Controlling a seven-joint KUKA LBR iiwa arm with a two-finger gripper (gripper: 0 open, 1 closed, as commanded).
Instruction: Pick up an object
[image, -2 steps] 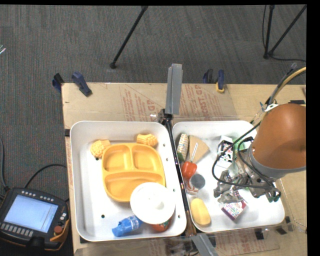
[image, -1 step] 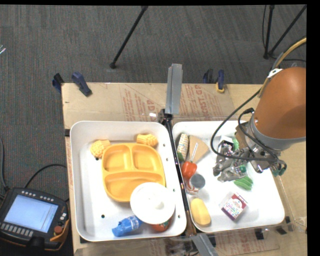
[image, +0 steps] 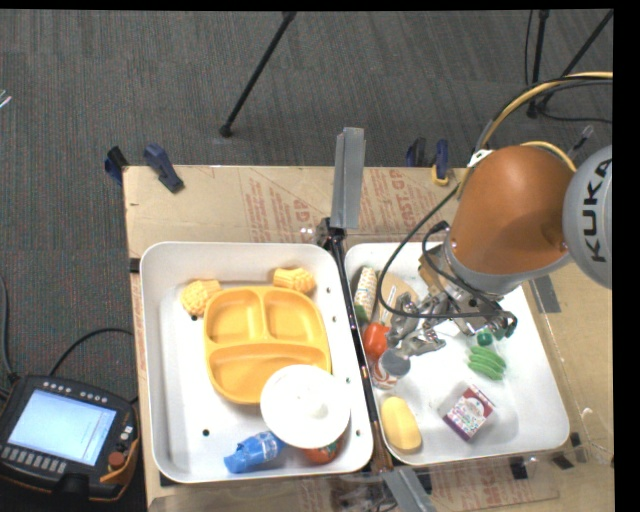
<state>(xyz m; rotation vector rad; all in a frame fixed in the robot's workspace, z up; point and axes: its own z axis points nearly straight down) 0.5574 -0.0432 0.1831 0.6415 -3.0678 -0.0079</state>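
Red and orange, a small toy vegetable (image: 376, 338) lies at the right bin's (image: 545, 350) left edge, just beside the gripper (image: 405, 350); whether its fingers are apart, I cannot tell.

Grey KUKA arm (image: 598, 215), orange band, black and yellow cables, bare metal claw (image: 425, 335)

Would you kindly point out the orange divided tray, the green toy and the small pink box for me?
orange divided tray (image: 262, 330): camera view, its middle divider.
green toy (image: 487, 362): camera view, middle of its body.
small pink box (image: 467, 413): camera view, its top face.
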